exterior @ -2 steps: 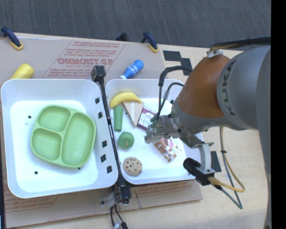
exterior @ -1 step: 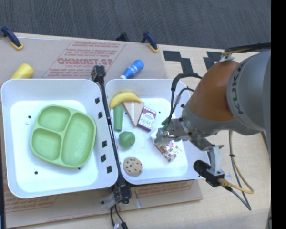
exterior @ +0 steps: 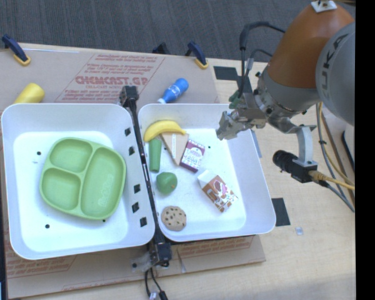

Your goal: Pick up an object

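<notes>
Seven candidate items are sitting in the right bin (exterior: 253,214): banana (exterior: 162,129), green cylinder (exterior: 155,155), wedge (exterior: 172,147), purple carton (exterior: 192,155), lime (exterior: 167,182), brown carton (exterior: 219,192), cookie (exterior: 173,218). None is being held. End effector (exterior: 228,130) is hovering over the bin's upper right area, nearest the purple carton but apart from it; open or closed, can't tell at this angle. Risks, judging from here: items are crowding the left side, so a descent could be clipping two at once or nudging one into the bin wall; flat cookie could be slipping. Left bin (exterior: 12,230) is carrying a green tray (exterior: 82,178). Arm (exterior: 312,42) is being cut off at frame edge.
</notes>
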### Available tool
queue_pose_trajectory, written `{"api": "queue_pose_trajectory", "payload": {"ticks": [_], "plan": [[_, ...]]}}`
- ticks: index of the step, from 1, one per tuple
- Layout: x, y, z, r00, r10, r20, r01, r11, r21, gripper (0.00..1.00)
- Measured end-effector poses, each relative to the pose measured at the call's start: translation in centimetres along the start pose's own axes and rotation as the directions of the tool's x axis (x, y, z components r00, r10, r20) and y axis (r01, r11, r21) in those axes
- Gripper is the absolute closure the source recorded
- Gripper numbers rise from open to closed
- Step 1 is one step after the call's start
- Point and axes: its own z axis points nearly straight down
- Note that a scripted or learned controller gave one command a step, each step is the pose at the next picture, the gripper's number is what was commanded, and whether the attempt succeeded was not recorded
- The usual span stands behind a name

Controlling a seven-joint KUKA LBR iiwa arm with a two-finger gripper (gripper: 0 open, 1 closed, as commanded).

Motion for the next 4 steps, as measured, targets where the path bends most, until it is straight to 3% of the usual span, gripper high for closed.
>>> {"api": "queue_pose_trajectory", "payload": {"ticks": [1,2,3,4], "plan": [[1.3,1.4,14.1,1.0,0.001,-0.003,-0.001,1.0,0.009,1.0],[1.3,1.4,14.0,1.0,0.001,-0.002,-0.001,1.0,0.007,0.0],[15.3,-3.6,11.4,1.0,-0.003,-0.002,0.003,1.0,0.007,0.0],[7.0,-7.3,11.4,1.0,0.003,-0.001,-0.003,1.0,0.006,0.0]]}}
